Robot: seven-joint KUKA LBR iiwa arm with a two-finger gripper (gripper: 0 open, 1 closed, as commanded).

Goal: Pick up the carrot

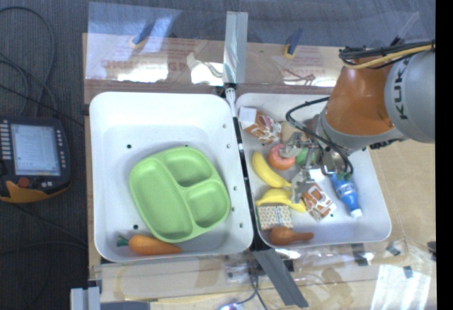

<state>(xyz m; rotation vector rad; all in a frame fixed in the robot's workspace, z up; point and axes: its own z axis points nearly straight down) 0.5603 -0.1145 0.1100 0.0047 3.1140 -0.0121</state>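
Lying in the near left corner of the left white bin (113,110), the orange toy carrot with a green stub (148,245) rests just beside the near edge of the lime-green divided plastic plate (179,193), close to the bin wall. It looks like a light, hard, smooth plastic piece, so it could slip or roll; a hold across the thick middle of its body, fingers straddling its length, seems safest, though the wall and plate leave little room on either side.

Apart from the plate and carrot, that bin holds nothing I can make out. The right white bin (371,227) is crowded: a small printed snack packet (263,127) at the far left, a donut-like pink ring toy (282,156), two yellow toy bananas (266,169), a small patterned box (274,216), a brownish orange toy (289,235) by the near wall, and a blue bottle (346,193).

Over that clutter hangs the two-finger gripper (306,175), well apart from the carrot. Its fingers are lost among the objects, so I cannot tell whether they are spread or closed.
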